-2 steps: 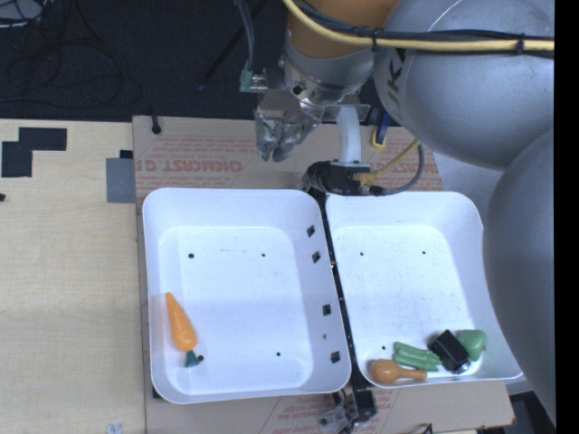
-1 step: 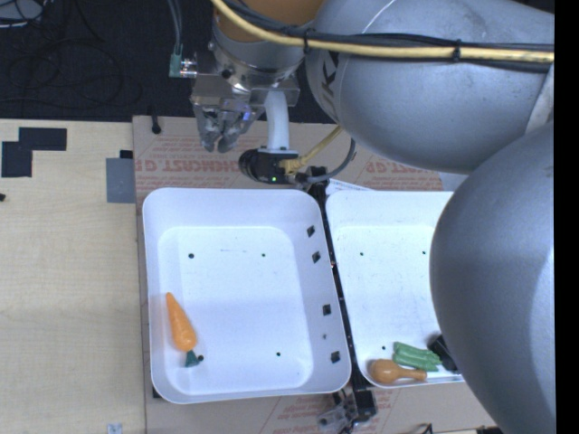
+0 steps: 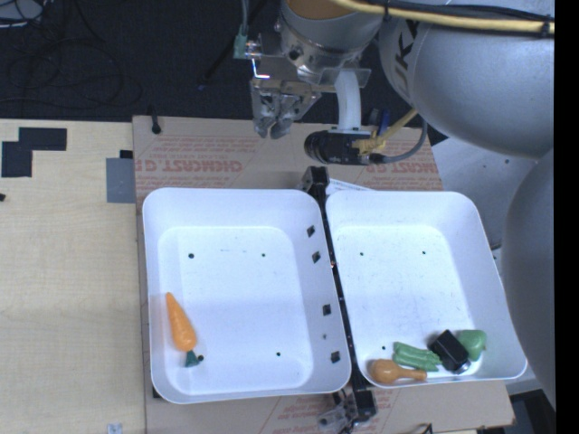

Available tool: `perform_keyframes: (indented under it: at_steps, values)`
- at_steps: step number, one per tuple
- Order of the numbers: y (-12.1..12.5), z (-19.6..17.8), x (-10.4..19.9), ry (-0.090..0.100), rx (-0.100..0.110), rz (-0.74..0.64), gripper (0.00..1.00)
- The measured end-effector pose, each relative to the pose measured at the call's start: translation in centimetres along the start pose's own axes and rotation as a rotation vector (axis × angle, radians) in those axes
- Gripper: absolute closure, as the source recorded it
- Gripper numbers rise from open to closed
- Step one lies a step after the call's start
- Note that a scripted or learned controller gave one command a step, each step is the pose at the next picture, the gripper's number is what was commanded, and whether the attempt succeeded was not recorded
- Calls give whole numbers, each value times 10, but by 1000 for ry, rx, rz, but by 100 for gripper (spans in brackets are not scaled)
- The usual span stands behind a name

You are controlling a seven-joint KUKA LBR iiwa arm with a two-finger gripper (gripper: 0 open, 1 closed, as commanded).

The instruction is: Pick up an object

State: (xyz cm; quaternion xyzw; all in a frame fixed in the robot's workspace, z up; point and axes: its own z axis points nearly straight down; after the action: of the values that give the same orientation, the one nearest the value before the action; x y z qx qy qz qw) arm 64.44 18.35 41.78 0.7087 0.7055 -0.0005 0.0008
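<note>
An orange toy carrot (image 3: 180, 324) with a dark green stub lies near the front left corner of the left bin (image 3: 158, 242). In the front right corner of the right bin (image 3: 484, 242) lie a green bean pod (image 3: 415, 356), an orange-tan pear-shaped piece (image 3: 394, 372), a black block (image 3: 449, 350) and a green piece (image 3: 472, 340) huddled together. My gripper (image 3: 274, 127) hangs high above the bench behind the left bin's far edge, fingers pointing down and close together, with nothing between them.
A brown cardboard sheet (image 3: 208, 152) lies under both bins. A black clamp rail (image 3: 326, 278) runs between the bins. The big grey arm (image 3: 470, 52) fills the upper right. Light wooden bench top (image 3: 63, 287) lies at left.
</note>
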Motion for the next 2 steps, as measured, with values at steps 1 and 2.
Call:
perform_keyframes:
  at_steps: [1,2]
  values:
    - [-1,-44,59,4,-1,-10,100]
    - [-1,-125,61,3,-3,-10,100]
